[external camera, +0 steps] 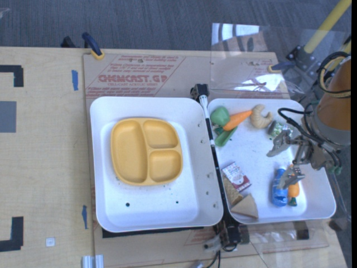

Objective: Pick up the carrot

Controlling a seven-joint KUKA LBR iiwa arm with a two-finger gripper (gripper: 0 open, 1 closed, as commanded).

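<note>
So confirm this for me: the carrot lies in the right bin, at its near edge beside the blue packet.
Not quite. The carrot does lie in the right bin, but at its far-left corner beside the green vegetable, well apart from the blue packet. The camera view shows it.

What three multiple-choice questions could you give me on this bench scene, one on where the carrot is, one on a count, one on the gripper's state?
1. The carrot lies in:
A. the left bin
B. the right bin
C. the yellow tray

2. Compartments in the yellow tray:
A. two
B. three
C. five

3. The gripper is:
A. holding the carrot
B. resting in the tray
C. over the right bin, apart from the carrot

Answers: 1 B, the carrot sits by the green item at that bin's upper left. 2 B, one long and two small wells. 3 C, it hangs near the blue packet.
</note>
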